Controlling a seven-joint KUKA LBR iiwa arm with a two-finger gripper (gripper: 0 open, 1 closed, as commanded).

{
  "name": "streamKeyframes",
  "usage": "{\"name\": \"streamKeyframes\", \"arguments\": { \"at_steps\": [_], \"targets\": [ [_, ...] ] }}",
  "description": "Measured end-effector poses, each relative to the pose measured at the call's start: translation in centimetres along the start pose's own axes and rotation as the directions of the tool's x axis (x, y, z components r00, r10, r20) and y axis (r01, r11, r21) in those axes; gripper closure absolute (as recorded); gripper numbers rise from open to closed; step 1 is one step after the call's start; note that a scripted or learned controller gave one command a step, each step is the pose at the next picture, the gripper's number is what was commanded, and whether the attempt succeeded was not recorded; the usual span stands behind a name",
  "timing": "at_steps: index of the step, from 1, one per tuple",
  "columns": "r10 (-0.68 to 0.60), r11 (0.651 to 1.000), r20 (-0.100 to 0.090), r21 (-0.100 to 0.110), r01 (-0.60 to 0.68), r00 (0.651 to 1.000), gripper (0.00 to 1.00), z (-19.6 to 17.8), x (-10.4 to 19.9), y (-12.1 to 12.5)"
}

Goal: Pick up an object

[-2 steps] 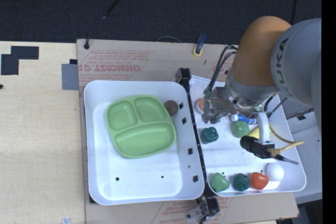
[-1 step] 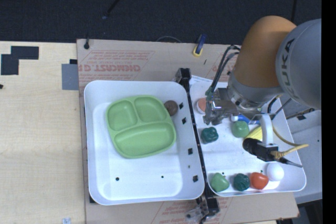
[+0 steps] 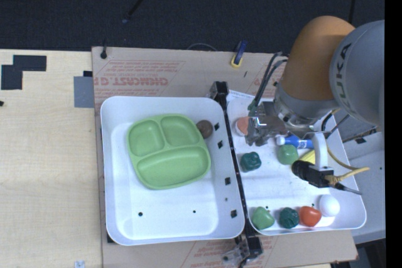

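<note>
Crowding threatens this pick: gripper [image 3: 256,133] hangs low in the right bin [image 3: 352,219], nothing visibly held, just above a dark green object [image 3: 250,161] beside an orange piece [image 3: 242,126], so descending may nudge either aside.

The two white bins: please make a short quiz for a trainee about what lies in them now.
1. True or false: the green divided plate lies in the left bin.
2. Which item sits beside that plate's upper right corner? A) small brown ball B) a yellow cup C) a blue spoon
3. Fill in: at the right bin's near edge, the white ball lies next to an ______ object.

Key: 1 true; 2 A; 3 orange.
</note>
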State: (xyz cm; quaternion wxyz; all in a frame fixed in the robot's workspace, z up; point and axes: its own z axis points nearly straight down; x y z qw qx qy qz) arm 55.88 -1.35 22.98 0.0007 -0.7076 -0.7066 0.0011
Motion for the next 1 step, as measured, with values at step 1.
{"name": "streamKeyframes", "arguments": {
  "at_steps": [1],
  "targets": [
    [-0.001,1.0,-0.002,0.001,0.001,1.0,1.0,-0.73,0.49,-0.99]
  ]
}}
